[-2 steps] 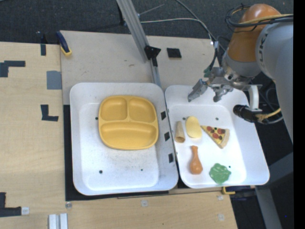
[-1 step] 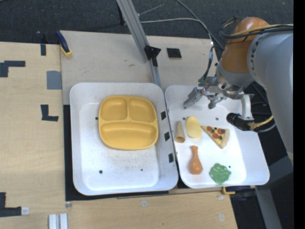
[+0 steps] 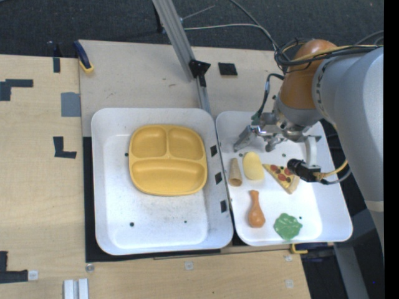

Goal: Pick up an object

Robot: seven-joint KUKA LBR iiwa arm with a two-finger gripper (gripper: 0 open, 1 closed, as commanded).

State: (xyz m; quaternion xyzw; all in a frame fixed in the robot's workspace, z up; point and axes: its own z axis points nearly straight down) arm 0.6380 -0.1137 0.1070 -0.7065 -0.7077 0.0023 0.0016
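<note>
The right bin holds several toy foods: a tan roll, a pale yellow block, a pizza slice, an orange drumstick and a green leafy piece. My gripper hangs over the bin's far left part, just beyond the pale yellow block. Its fingers are spread open, one tip pointing left, and nothing sits between them.
A yellow divided plate lies in the left bin. A slanted metal post rises behind the bins. The arm's grey body and cables cover the right bin's far right side.
</note>
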